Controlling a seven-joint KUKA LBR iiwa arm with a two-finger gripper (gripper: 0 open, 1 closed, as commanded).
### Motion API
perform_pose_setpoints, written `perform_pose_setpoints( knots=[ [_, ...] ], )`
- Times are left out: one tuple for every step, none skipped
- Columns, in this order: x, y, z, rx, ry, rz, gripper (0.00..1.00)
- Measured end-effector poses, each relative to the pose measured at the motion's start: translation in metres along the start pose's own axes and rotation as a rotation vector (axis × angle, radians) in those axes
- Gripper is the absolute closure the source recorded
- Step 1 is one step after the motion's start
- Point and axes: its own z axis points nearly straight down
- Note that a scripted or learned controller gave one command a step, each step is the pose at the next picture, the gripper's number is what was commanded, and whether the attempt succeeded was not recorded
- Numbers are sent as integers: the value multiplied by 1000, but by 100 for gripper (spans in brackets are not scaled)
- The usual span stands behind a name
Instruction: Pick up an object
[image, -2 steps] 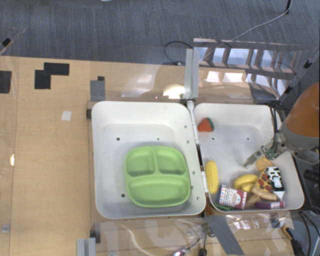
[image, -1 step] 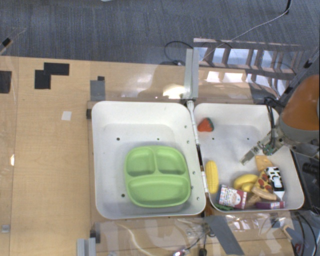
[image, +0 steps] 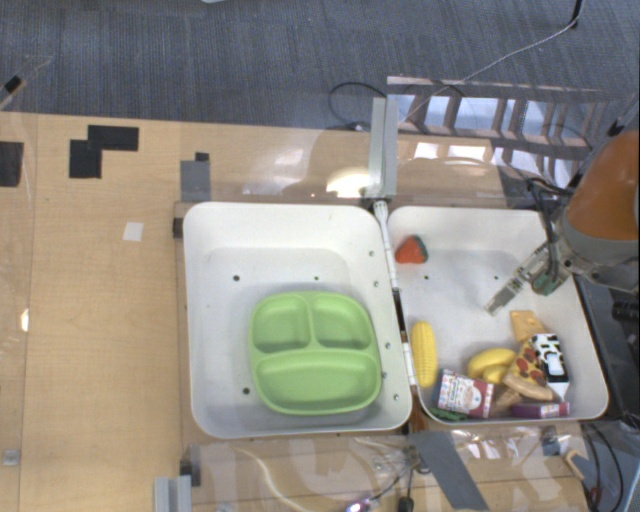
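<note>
Nearest the camera, along the front wall of the right shallow white bin (image: 440, 225), we saw a cluster of toy foods: a small red-and-white printed carton (image: 464, 392) lying flat, a yellow plastic banana (image: 490, 362) just behind it, a tan pizza-slice wedge (image: 524, 384) touching the banana's right side, and a black-and-white cow-patterned carton (image: 551, 366) leaning at the far right of the heap. A yellow corn cob (image: 424, 352) lay lengthwise against that bin's left wall, apart from the cluster.

In the left shallow white bin (image: 210, 300) a light green three-compartment plastic plate (image: 315, 352) sat flat, toward the front right.

Farther back, the two-finger gripper (image: 508, 293) hung over bare floor in the right bin's middle — slanted down and to the left, above the banana heap and not touching it. Whether it was parted or closed we could not tell; nothing showed in its grasp. The grey arm with its orange band (image: 608, 190) came in from the right.

Farthest back in the right bin, a red strawberry with a green cap (image: 410, 249) rested near the left wall — alone.
</note>
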Motion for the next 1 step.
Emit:
perform_pose_setpoints(
  knots=[
    [-36,40,13,-2,-3,-182,0]
  ],
)
